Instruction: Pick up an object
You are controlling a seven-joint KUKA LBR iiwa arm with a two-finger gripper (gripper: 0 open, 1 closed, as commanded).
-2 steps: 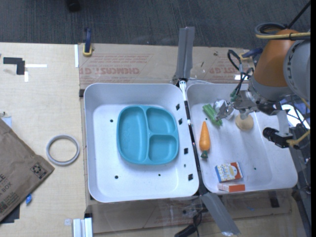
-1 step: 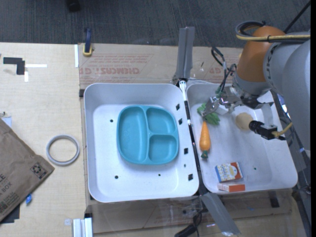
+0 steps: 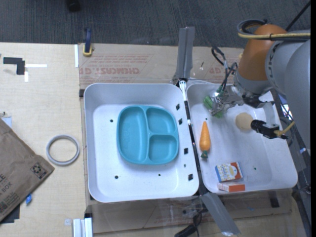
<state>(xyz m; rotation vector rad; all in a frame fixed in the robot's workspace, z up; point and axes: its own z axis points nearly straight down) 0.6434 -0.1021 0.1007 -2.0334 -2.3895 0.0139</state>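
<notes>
Reaching in over the right-hand bin (image 3: 276, 177), the grey arm (image 3: 291, 68) hangs its claw (image 3: 217, 105) low at that bin's far left corner, probably because the program has chosen a target there; whether the claw is wide, narrow or holding anything I cannot tell, since the wrist and cables crowd it. Left of the claw, across the divider, sits the left bin (image 3: 98, 181) with a turquoise sectioned plate (image 3: 148, 135) resting flat in its middle. Nearer the camera than the claw and slightly left lies a carrot (image 3: 205, 137), lengthwise along the bin's left wall, the likeliest thing to pick judging by closeness. Further toward the camera, a small carton (image 3: 229, 174) lies flat near the front rim. Just right of the claw rests a pale round object (image 3: 243, 122). Both bins stand on a light wooden bench (image 3: 39, 98), well left of the claw, bearing a tape roll (image 3: 62, 149); dark carpet (image 3: 148, 9) lies beyond.
</notes>
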